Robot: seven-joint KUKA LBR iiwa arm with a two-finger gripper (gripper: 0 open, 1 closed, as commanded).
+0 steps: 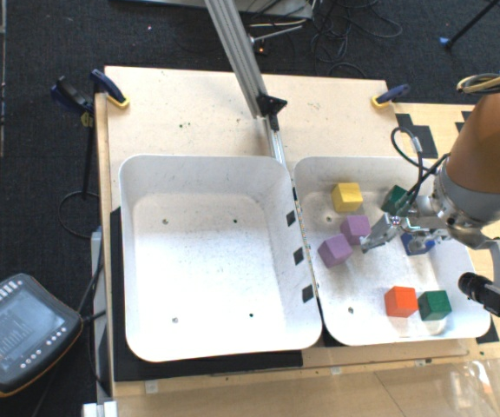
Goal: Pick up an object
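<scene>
The right bin [458, 330] holds several blocks. A yellow block [347, 196] lies toward the back. Two purple blocks sit near the bin's left wall, one [355, 228] behind the other [335, 249]. My gripper [374, 238] hangs low over the bin just right of these purple blocks, its tip close to the rear one; nothing shows in its grasp. A dark green block [395, 200] sits behind the wrist, and a blue block [417, 244] is partly hidden under it. An orange block [400, 301] and a green block [435, 304] lie side by side near the front.
The left bin [146, 181] stands beside the right one, sharing a raised middle wall. A slanted metal rail [237, 46] crosses the bench's back. The arm's body [484, 159] overhangs the right bin's far right side. A pendant [16, 328] lies off the bench at front left.
</scene>
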